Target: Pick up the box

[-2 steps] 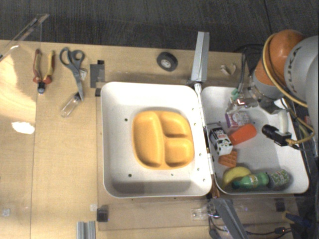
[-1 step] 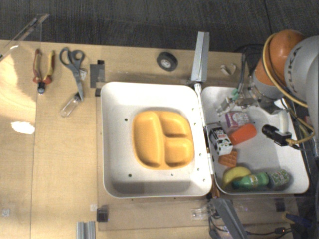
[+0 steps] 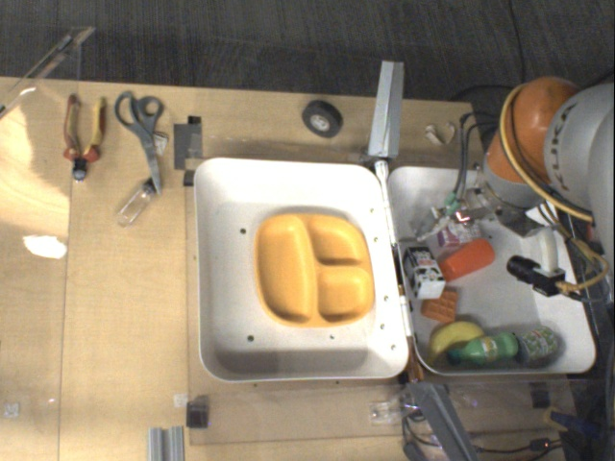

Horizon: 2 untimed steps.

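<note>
yellow tray [image 3: 313,266] mid left bin [image 3: 223,257] | box [image 3: 423,271] at right bin [image 3: 577,339] left wall, long axis running toward the counter's [image 3: 96,305] front edge, slightly tilted | claw [image 3: 459,211] above right bin's back part, grip state can't be told

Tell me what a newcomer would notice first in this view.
The yellow divided tray stands out, sitting mid left bin. Next comes the clutter in the right bin: a small box at its left wall, an orange piece beside it, a banana and green bottle along the near edge. The arm looms at upper right.
</note>
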Motion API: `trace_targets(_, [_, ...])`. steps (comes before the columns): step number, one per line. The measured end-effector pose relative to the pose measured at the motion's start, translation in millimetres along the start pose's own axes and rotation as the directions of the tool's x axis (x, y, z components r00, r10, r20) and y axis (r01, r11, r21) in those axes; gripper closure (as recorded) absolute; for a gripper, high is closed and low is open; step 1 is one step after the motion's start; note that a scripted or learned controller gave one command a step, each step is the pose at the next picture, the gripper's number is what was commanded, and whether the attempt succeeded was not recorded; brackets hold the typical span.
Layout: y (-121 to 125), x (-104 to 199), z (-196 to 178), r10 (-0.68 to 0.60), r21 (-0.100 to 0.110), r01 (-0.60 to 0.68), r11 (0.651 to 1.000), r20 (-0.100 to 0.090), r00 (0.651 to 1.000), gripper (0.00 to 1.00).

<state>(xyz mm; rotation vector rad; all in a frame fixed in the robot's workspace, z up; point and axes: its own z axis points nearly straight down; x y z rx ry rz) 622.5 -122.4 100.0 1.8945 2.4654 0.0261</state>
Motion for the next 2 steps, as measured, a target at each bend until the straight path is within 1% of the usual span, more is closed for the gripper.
trace_targets(1, [0, 0, 0, 0.0, 0.0, 0.0, 1.0, 0.0, 1.0, 0.0])
trace_targets(2, [4, -2, -14, -0.002, -0.011, 0.002, 1.0, 0.007, 1.0, 1.0])
